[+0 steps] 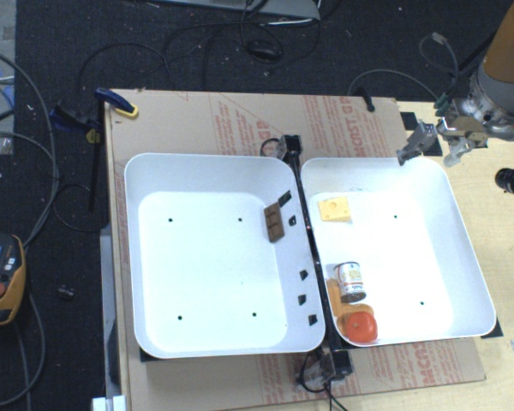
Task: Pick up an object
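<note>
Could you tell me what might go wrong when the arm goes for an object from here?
The can, tomato and an orange item crowd the right bin's left wall, so a finger might strike the wall or a neighbour. The gripper hovers open beyond the bin's far corner, leaving a long approach.

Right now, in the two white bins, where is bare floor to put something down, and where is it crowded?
Left bin: floor bare from the left wall across to the brown block by the right wall. Right bin: bare to the right of the yellow piece, down to the near wall. Crowded: its near-left corner, where can and red ball sit close together.
</note>
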Controlling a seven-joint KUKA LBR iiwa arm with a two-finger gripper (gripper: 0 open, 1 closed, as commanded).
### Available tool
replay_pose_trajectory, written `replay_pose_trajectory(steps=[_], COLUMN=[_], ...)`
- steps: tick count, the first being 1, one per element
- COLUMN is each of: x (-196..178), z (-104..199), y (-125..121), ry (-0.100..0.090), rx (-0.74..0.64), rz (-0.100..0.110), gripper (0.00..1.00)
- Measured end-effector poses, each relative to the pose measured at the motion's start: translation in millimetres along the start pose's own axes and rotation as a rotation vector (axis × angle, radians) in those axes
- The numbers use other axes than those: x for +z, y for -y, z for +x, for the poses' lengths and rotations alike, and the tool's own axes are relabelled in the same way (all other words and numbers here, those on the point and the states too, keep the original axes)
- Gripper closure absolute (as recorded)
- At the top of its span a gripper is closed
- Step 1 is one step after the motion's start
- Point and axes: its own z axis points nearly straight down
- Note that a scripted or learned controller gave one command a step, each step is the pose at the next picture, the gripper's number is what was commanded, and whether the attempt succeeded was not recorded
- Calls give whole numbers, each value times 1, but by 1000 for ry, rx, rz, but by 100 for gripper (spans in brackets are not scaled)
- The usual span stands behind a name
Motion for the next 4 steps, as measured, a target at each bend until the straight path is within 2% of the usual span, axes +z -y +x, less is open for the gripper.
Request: replay_pose_trajectory(steps=[3, 4], x=[153, 140], z=[15, 15], y=[-7, -8], ry=[-1, 0], rx=[-1, -1], rz=[3, 0], gripper=[0, 100])
